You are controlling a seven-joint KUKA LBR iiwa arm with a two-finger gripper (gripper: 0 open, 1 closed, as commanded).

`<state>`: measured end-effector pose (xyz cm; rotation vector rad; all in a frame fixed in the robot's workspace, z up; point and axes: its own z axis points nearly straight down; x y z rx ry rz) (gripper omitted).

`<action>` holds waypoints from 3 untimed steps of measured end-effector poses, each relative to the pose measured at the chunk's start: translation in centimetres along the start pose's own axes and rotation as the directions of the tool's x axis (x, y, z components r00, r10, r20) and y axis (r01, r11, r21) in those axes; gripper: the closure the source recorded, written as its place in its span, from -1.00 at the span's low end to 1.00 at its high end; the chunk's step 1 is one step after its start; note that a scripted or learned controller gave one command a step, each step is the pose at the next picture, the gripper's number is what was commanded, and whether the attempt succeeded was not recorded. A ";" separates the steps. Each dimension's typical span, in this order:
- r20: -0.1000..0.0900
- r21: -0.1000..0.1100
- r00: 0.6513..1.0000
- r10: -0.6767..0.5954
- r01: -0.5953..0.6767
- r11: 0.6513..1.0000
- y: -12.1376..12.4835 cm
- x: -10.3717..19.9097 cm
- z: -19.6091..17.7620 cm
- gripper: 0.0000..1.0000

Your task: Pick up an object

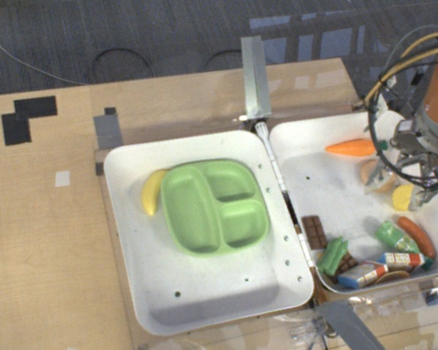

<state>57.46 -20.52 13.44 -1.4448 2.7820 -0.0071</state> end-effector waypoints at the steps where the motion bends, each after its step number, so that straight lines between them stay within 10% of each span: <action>1: 0.004 0.011 0.987 -0.162 0.162 0.987 5.3 3.6 4.2 -1.00; 2: 0.004 0.001 0.998 -0.062 0.062 0.998 -3.5 -6.2 4.6 -1.00; 3: 0.003 0.004 1.000 -0.025 0.025 1.000 0.1 -2.0 4.4 -1.00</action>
